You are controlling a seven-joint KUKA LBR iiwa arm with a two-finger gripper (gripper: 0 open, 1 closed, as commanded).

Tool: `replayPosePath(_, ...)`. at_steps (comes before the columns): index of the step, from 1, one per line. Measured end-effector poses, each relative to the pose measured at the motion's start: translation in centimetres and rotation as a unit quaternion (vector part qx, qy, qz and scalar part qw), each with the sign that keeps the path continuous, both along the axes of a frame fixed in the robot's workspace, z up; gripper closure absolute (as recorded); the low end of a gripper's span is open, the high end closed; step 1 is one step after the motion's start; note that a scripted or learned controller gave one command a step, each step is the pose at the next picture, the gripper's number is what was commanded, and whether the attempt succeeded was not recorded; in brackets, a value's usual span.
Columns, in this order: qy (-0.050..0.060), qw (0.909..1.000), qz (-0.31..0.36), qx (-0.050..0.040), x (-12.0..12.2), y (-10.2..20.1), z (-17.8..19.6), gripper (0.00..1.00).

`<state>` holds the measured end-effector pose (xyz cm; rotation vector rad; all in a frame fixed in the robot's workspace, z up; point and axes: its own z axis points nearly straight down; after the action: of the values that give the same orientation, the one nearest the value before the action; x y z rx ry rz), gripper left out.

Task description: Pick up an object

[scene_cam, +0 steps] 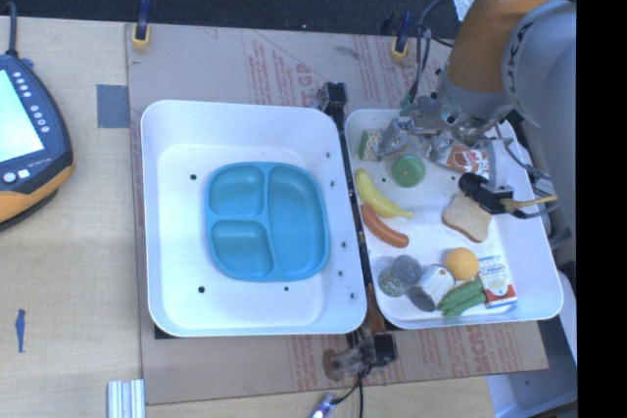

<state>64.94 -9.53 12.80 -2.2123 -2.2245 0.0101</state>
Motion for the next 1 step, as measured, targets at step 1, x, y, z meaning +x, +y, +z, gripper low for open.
replayPosePath(1,0.0,1.0,0.001,0.0,0.62,-0.04,-3.67,0.0)
